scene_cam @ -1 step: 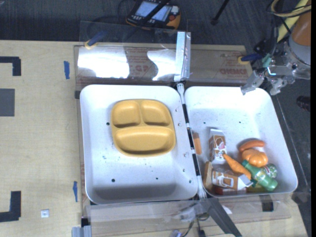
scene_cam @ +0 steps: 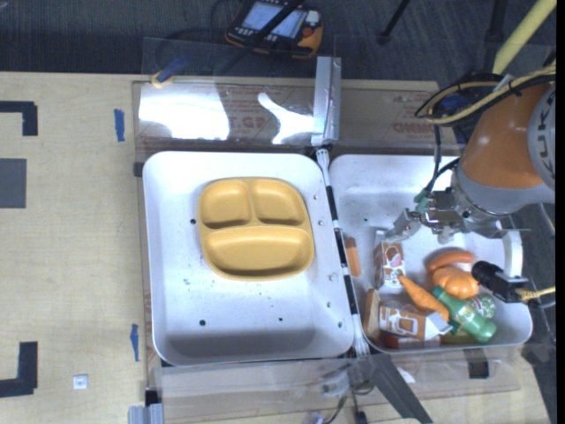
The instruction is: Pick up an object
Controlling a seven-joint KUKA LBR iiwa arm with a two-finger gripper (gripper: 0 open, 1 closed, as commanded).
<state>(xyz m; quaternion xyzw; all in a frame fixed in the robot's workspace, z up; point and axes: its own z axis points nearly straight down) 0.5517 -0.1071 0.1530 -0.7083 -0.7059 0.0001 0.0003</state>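
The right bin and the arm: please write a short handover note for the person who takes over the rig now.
Gripper: over the right bin, above the pile, nothing visibly between its fingers.
Things: carrot, green bottle, orange toy and two printed packets lie in the right bin's near half. Yellow divided tray sits in the left bin.
Done: nothing lifted yet.
Left: descend, grasp one object, lift it.

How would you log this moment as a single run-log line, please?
arm: over right bin | hand: above toy pile, nothing seen held | carrot, green bottle: in right bin | yellow tray: left bin
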